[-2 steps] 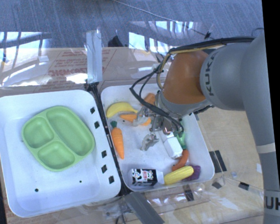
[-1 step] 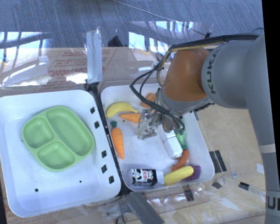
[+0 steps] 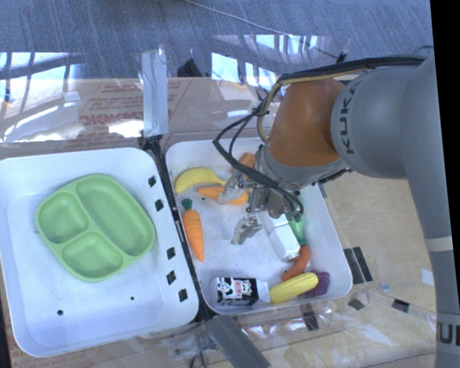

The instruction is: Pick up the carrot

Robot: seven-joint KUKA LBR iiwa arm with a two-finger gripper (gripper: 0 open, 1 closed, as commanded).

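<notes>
The carrot (image 3: 193,233) is orange with a small green top and lies along the left wall of the right bin (image 3: 221,257), pointing toward the near edge. My gripper (image 3: 238,211) hangs over the middle of that bin, to the right of the carrot and apart from it. It is open, one fingertip (image 3: 241,234) low and the other near a smaller orange piece (image 3: 213,194). Nothing is held between them. The arm's orange band (image 3: 305,127) covers the bin's far right corner.
A banana (image 3: 197,177) lies just beyond the carrot. A white block (image 3: 285,242), a green item (image 3: 299,229), a red-orange piece (image 3: 299,260), yellow corn (image 3: 294,287), a purple item (image 3: 321,279) and a black-and-white carton (image 3: 236,289) crowd the near right. The left bin holds a green divided plate (image 3: 96,226).
</notes>
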